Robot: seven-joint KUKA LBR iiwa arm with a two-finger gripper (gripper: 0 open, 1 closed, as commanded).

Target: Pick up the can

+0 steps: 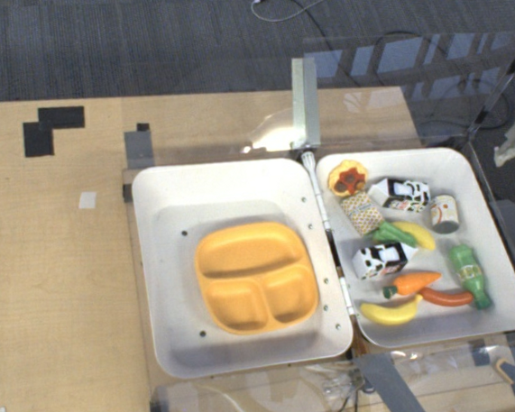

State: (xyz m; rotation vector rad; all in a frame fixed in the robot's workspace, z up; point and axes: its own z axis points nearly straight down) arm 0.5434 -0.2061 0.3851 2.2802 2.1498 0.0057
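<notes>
The worktop (pixel 57 292) carries two shallow white bins side by side. The left bin (pixel 167 254) holds a yellow divided tray (pixel 255 278) lying flat in its middle. The right bin (pixel 472 180) is crowded with small toy groceries: a green bottle (pixel 470 274) near its right wall, a banana (pixel 391 311) along the near edge, a carrot (pixel 416 281) just above it, a red sausage-like piece (pixel 448 297) beside that, and two black-and-white cow-patterned cartons (pixel 406 194) (pixel 380 257).

The can (pixel 444 212) lies in the right bin's far right part, on its side or tilted, with a round end turned toward the camera; it sits just beside the upper carton and near a small yellow-green piece, apart from the bottle. At this size I can't be sure of its exact tilt.

As for the claw, I cannot tell whether it is released or clenched. The step in hand looks like the very start: the approach is not yet made. The next move calls for reaching over the right bin, coming down above the can, and closing across its narrow body without nudging the carton beside it.
</notes>
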